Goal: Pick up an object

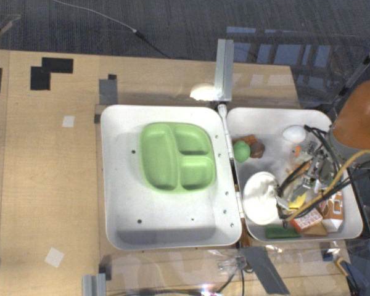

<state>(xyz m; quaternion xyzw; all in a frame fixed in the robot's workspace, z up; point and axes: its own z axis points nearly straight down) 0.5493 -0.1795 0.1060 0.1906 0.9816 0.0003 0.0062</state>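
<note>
while clutter crowds it, the hand (294, 197) grip is hidden beside white bowl (259, 197).

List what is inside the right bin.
The right bin holds a green ball, a white bowl, a green bar and a carton. The end effector and its cables cover whatever lies beneath.

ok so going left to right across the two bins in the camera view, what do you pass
green divided plastic tray in the left white bin → small green ball → small brown object → arm's gripper amid black cables, over the right white bin
</note>
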